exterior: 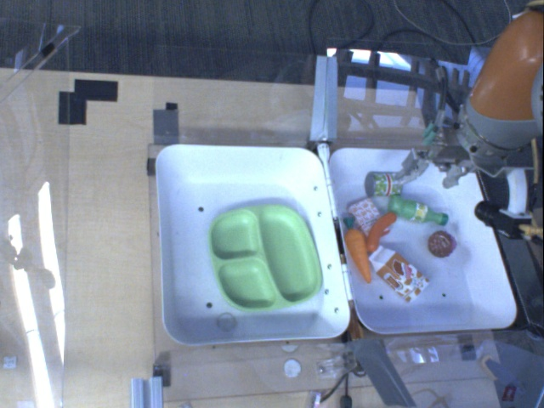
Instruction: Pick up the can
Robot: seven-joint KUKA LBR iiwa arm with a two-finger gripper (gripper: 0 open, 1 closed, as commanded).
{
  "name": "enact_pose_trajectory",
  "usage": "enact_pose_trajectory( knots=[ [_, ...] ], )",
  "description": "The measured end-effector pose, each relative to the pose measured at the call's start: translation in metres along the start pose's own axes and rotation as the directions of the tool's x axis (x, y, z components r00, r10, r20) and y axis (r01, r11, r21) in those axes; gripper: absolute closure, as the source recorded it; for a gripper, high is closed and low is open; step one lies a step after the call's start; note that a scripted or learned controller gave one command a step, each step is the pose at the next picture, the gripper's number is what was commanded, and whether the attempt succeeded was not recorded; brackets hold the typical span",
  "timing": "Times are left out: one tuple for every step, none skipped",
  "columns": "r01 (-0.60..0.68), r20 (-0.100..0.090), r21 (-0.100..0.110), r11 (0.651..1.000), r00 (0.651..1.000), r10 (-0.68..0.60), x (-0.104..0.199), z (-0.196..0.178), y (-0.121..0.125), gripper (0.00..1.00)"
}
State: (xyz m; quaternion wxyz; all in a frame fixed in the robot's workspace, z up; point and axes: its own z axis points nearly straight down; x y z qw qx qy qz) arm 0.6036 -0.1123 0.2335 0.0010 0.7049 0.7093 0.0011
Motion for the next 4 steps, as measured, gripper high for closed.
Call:
enact_pose_trajectory(
  knots=[
    [0.136,0.001,-0.003,0.991,0.991,-0.136,0.022,0.131,0.053,0.0],
    [0.144,0.002,-0.002,0.99,0.99,-0.144,-0.059,0.132,0.032,0.0],
    [0.109,0.002,-0.006,0.994,0.994,-0.109,-0.089,0.145,-0.008,0.0],
    [0.111,0.006,-0.019,0.994,0.994,-0.111,-0.088,0.13,-0.004,1.0]
  ],
)
